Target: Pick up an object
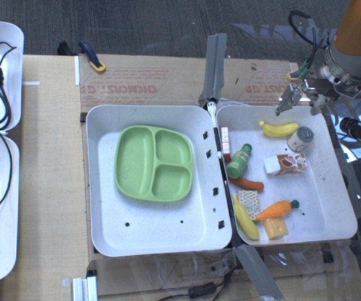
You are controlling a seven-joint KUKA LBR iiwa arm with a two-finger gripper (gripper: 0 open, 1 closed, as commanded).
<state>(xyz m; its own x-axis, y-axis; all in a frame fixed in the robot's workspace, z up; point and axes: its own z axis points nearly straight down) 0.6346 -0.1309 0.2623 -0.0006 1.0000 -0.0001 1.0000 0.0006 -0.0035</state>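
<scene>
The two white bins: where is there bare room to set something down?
Left bin: bare floor rings the green divided plate, widest below it. Right bin: free along its right side, past the carrot and carton; crowded near the divider.

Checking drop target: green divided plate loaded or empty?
Empty. The green plate lies flat in the left bin, all three compartments bare.

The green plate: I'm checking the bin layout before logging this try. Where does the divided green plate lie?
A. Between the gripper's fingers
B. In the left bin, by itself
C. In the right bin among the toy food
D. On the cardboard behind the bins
B. The green plate lies flat on the floor of the left bin, while the banana, carrot and other food items sit in the right bin.
</scene>
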